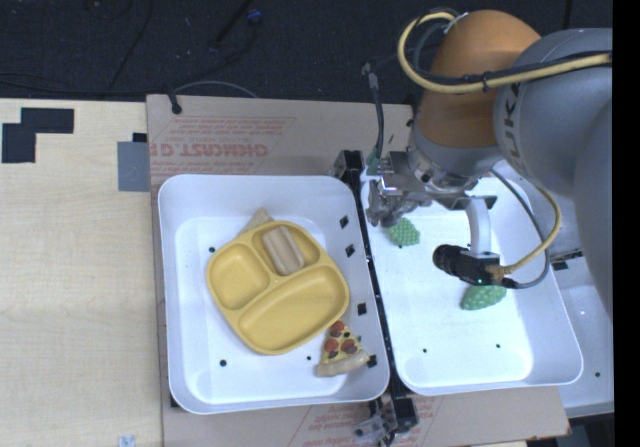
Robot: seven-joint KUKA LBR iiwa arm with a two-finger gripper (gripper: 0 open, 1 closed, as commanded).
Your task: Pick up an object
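The gripper (388, 207) hangs just above the green toy (404, 232) right of centre, jaw state impossible to tell, so it should descend squarely over it before squeezing

Pale wooden bench (70, 265), dark floor (250, 15)

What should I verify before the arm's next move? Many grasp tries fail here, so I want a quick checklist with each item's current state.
1. Gripper is over the right bin: ok, at its upper left corner.
2. A target lies close to it: ok, a small green object sits just beside it.
3. Something is already between the fingers: cannot tell, the wrist hides them.
4. Room from the wall between the bins: not ok, the gripper is very near it.
5. Second green object is out of the way: ok, it lies apart, further right.
6. Yellow tray and pizza slice undisturbed in the left bin: ok.
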